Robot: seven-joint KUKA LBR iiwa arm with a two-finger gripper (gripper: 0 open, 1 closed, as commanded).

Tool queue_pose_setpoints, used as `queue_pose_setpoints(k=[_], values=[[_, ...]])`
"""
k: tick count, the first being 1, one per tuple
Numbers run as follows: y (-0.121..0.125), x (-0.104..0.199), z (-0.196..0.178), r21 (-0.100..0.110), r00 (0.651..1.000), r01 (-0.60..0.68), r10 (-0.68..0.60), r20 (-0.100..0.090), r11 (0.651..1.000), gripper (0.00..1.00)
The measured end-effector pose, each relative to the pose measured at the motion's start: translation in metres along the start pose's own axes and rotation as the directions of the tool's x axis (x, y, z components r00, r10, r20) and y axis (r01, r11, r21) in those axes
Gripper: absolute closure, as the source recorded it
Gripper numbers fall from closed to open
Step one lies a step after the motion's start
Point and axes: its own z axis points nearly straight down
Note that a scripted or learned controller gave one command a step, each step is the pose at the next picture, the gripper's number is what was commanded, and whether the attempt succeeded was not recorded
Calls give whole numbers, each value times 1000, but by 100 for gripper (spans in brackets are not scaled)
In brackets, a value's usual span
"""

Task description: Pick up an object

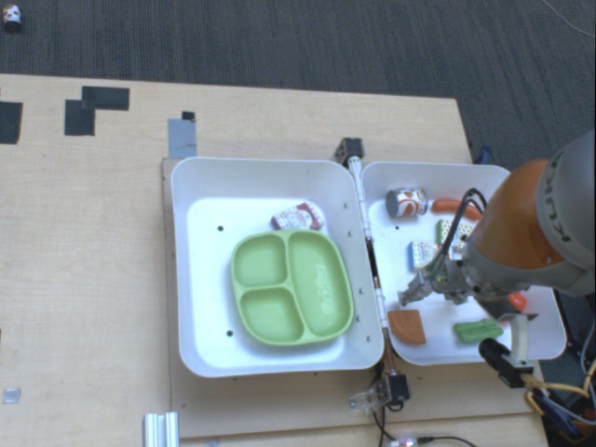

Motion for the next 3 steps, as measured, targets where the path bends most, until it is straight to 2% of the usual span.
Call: queue_pose_setpoints(k=[1, 2, 3], values=[[-3, -1, 6, 10, 1000, -2, 2, -2, 1000, 0], [-2, -1, -5, 6, 1000, 2, -2, -2, 1000, 100], [-2, -1, -5, 6, 1000, 2, -2, -2, 1000, 0]])
